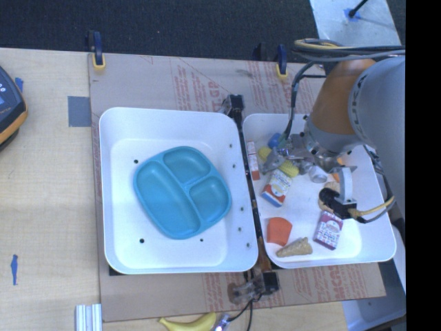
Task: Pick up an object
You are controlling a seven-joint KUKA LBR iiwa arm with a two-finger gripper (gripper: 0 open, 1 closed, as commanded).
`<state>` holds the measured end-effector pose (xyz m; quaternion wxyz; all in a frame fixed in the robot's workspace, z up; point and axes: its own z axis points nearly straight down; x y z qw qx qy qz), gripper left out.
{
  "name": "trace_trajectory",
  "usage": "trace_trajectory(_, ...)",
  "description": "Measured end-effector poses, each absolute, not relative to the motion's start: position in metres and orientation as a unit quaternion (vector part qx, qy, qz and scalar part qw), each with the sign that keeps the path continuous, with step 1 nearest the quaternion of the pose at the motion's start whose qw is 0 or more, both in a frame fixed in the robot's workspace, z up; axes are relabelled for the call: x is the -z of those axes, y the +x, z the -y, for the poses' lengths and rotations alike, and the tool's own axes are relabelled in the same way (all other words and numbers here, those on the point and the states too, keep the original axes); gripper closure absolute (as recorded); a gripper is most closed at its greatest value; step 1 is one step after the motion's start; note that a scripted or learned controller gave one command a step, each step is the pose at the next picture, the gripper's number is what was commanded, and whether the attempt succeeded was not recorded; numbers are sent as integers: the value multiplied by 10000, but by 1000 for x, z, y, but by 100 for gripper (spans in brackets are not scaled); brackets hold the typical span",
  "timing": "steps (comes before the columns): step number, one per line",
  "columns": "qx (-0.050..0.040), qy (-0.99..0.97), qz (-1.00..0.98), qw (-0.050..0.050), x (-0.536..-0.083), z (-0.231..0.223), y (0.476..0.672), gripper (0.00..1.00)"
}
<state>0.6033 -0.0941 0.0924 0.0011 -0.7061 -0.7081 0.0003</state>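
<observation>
Brown cardboard [207, 88] covers the wooden bench [41, 205] under two shallow white bins set side by side. In the right bin [375, 250] lies a clutter of small things: a white carton with red and blue print [276, 187] near the bin's left wall, an orange cup [278, 230] just below it, a tan wedge [295, 247] beside the cup at the front edge, and a dark red packet [329, 229] to the wedge's right. More small items, blue, yellow and grey, are heaped at the back of this bin, too jumbled to name. The gripper [303, 154] sits low over that heap, at the end of the grey arm [379, 109] with its orange band [337, 105]; I cannot tell how its tips stand, nor whether anything is caught there. The left bin [114, 126] holds a blue divided plate [182, 192], lying flat near its middle. A banana [186, 321] lies at the bench's front edge, and a dark device with a yellow rim [10, 109] rests at the far left.
</observation>
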Motion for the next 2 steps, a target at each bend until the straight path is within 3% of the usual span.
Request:
trace_trajectory(1,-39,-7065,7077,52,-90,99,649,0)
trace_trajectory(2,-53,-7045,7096,60,-101,99,649,100)
